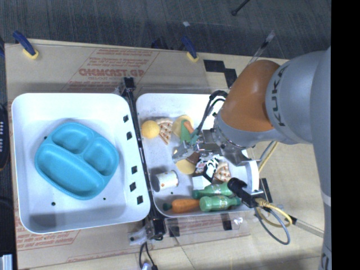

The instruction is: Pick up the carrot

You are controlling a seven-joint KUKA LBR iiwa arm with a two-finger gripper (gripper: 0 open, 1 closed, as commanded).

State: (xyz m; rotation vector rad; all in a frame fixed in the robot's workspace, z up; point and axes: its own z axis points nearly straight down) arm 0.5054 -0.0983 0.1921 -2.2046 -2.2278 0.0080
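Note:
The carrot (184, 205), orange with a green top end, lies flat along the front wall of the right bin (169, 103). It is just left of two green bottles (218, 199). My gripper (189, 147) hangs over the middle of the right bin, well behind the carrot and apart from it. It is low among a yellow-green fruit (183, 126) and a yellow piece (184, 166). The orange-banded wrist (250, 103) covers the back right part of the bin.
The right bin also holds a yellow lemon (149, 129), a waffle-like piece (165, 131), a white cup (167, 179), a black-and-white item (209, 166) and a pizza-like piece (223, 174). A blue divided plate (76, 159) sits in the left bin (28, 111).

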